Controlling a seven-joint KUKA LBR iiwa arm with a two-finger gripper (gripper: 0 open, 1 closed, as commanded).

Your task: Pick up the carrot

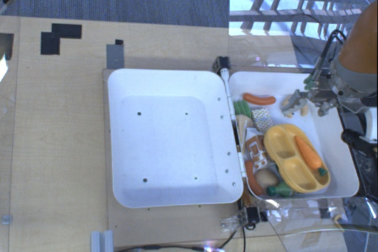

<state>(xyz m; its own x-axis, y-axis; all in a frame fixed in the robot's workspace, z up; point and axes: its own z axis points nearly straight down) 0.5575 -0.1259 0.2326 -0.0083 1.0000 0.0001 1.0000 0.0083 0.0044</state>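
Left bin [165,138] bare. Right bin: carrot [309,153] lies in the yellow dish [295,166], right compartment. My gripper [300,102] hovers above, well apart; jaws' state unclear. Risk: dish rim blocks my fingers, carrot rolls away.

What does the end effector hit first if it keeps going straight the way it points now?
Likely the bare floor of the right bin. The end effector reaches in from the right, pointing left and down, with the sausage just beyond it. The carrot lies off that line, on the yellow tray. Depth is unclear.
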